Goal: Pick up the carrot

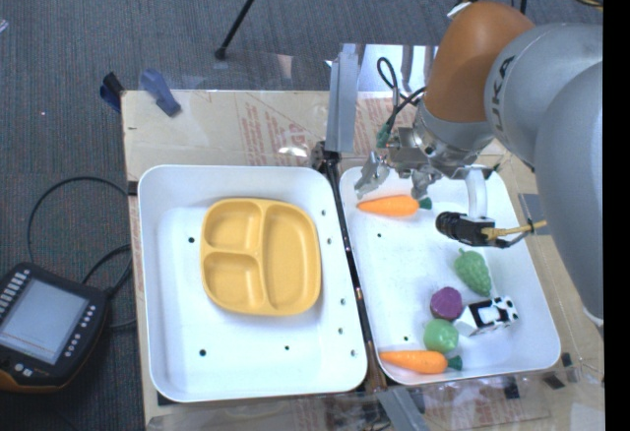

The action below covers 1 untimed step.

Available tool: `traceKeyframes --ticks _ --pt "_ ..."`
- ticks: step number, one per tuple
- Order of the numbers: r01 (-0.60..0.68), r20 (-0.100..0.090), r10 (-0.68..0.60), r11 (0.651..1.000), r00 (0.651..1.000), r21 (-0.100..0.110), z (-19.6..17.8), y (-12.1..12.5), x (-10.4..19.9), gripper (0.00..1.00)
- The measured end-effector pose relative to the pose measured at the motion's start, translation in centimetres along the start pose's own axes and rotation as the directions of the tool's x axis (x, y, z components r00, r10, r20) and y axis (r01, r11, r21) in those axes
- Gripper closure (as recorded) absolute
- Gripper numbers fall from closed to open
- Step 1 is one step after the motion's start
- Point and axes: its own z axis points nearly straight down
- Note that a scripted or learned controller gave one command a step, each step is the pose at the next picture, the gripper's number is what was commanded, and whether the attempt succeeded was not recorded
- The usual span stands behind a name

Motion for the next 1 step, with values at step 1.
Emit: traceKeyframes --ticks 1 --pt "-0.109 0.004 0.109 0.994 0.994 0.009 -0.41 0.13 -10.03 0.0"
